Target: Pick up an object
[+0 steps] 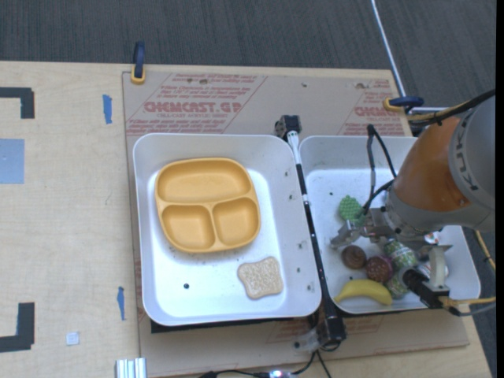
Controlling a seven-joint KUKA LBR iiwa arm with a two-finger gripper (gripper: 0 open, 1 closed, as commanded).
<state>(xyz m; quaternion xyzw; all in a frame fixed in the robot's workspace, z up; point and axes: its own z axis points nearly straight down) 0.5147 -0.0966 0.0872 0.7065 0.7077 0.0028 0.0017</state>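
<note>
Tool [352, 235] low in right bin [331, 164], above brown cookie [353, 256]; banana [364, 291] at six o'clock (open or closed: cannot tell).

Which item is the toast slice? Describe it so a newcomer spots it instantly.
Look in the left white bin, which holds a yellow three-compartment plate. Just below that plate's lower right corner, the toast slice lies flat on the bin floor. It is pale tan, speckled and roughly square, the sole loose item in that bin.
</note>
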